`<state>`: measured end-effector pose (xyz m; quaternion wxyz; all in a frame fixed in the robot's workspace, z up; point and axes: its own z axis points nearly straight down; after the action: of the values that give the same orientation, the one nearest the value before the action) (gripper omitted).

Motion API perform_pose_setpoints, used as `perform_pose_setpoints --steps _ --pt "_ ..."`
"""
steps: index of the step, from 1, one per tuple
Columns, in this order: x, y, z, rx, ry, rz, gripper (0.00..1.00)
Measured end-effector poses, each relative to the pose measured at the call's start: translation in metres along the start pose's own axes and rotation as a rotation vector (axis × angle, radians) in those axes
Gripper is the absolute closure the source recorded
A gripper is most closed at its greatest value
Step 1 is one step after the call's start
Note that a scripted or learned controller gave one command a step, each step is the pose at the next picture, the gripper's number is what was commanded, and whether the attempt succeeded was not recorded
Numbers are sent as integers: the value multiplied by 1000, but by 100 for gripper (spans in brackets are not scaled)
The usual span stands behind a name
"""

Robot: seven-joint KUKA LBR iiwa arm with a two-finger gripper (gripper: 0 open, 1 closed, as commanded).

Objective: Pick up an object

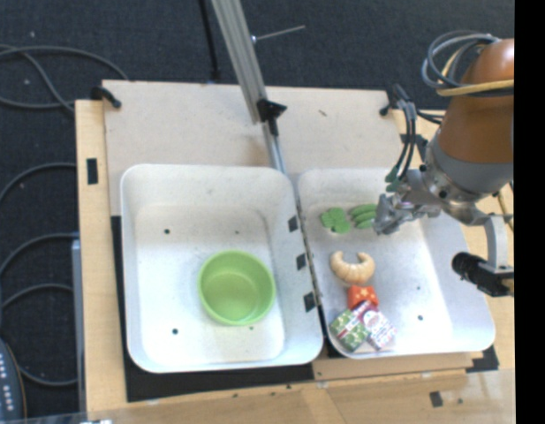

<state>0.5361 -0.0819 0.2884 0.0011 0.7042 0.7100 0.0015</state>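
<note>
In the right bin (449, 312) lie a green toy (341, 219) near the far left, a tan croissant-shaped piece (352, 266) in the middle, a small red-orange piece (362, 296) below it, and a green, white and pink packet (363, 329) at the near edge. My gripper (386, 218) hangs low over the right bin, right beside the green toy's right end. Whether it touches the toy is unclear.
The left bin (157, 237) holds a light green bowl (237, 287). A grey metal pole (241, 56) slants down to the divide between the bins. Cables run along the dark floor at left.
</note>
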Motion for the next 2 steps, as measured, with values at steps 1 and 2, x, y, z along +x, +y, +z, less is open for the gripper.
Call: perform_pose_setpoints --steps 1,2 --pt "45 8 17 5 0 3 100" --pt "98 27 26 3 -1 2 100"
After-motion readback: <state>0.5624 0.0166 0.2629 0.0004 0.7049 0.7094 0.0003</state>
